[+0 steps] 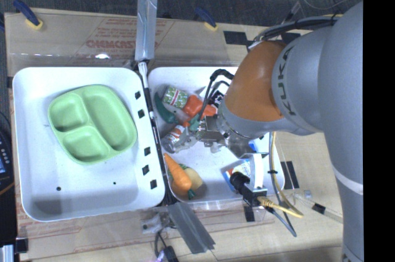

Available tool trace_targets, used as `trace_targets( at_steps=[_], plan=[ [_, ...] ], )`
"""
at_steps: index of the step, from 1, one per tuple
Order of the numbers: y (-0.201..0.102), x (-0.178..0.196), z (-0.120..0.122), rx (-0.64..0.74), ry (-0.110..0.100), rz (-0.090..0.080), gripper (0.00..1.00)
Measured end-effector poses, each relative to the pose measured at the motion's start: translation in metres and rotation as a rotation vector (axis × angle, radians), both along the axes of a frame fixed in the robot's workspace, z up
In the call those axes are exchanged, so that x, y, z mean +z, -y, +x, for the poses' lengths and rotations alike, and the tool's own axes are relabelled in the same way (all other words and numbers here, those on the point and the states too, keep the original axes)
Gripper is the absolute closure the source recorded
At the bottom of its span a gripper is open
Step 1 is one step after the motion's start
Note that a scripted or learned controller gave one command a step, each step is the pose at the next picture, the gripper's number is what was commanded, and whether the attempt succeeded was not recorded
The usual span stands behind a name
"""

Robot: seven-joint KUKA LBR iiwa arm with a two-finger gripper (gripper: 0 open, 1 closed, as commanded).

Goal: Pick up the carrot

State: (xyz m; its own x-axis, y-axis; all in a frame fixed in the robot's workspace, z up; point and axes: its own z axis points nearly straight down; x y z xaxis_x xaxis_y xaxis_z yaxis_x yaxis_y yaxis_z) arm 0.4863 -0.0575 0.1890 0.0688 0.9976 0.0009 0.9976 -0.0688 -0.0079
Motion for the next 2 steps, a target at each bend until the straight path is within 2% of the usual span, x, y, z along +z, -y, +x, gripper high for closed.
trace_targets(
  at_steps=[1, 2],
  plan=[
    [-0.069, -0.001, -0.01, -0.033, -0.003, -0.002, 0.0],
    [0.03, 0.096, -0.008, 0.225, 0.004, -0.001, 0.0]
  ],
)
